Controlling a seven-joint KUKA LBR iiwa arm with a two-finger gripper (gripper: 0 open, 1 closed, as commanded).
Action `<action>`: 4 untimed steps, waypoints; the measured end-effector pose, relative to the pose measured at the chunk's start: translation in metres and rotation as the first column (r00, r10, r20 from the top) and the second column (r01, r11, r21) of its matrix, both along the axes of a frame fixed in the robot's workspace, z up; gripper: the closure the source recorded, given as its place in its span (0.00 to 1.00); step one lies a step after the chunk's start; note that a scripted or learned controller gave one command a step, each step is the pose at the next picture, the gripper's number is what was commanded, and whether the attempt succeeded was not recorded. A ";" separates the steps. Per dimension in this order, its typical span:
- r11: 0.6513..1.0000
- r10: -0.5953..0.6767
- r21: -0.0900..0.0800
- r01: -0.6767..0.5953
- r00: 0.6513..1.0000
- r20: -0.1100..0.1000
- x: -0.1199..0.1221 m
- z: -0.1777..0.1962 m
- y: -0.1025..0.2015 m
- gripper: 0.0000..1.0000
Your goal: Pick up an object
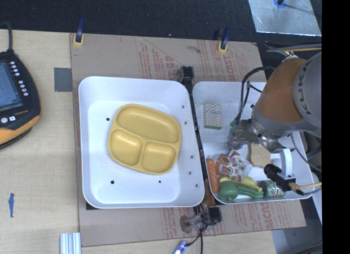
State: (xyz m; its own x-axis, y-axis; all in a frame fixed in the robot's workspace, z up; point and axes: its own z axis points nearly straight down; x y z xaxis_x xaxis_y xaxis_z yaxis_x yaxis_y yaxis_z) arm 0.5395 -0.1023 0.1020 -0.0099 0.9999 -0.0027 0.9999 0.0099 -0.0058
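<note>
Arm lowered into the right bin, above a heap of small objects.

The gripper (239,137) sits low in the right bin (219,91), near that bin's centre; whether the jaws are open or closed cannot be told. Candidate objects crowd the bin's 6 o'clock edge: a printed packet (234,166), a carrot (212,174), a green toy (238,190). A small mesh pad (212,115) lies at 11 o'clock. The left bin (98,97) holds a yellow divided tray (145,138), probably the drop side.

The divided tray (145,138) lies in the left bin (93,187). Right of that bin, touching it, sits the right bin (203,91). A small packet (212,115) lies in it toward the back; a carrot (211,174), pouch (234,166) and toy vegetable (236,190) crowd its front.
</note>
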 end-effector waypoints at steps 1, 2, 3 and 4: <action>1.000 0.004 -0.002 -0.004 1.000 -0.001 0.000 0.010 -0.001 1.00; 1.000 0.003 -0.002 -0.003 1.000 -0.001 0.000 0.010 -0.001 0.00; 1.000 -0.005 0.002 0.005 1.000 0.001 -0.021 -0.010 0.003 0.00; 1.000 -0.002 0.001 0.002 1.000 0.000 -0.020 0.000 0.002 1.00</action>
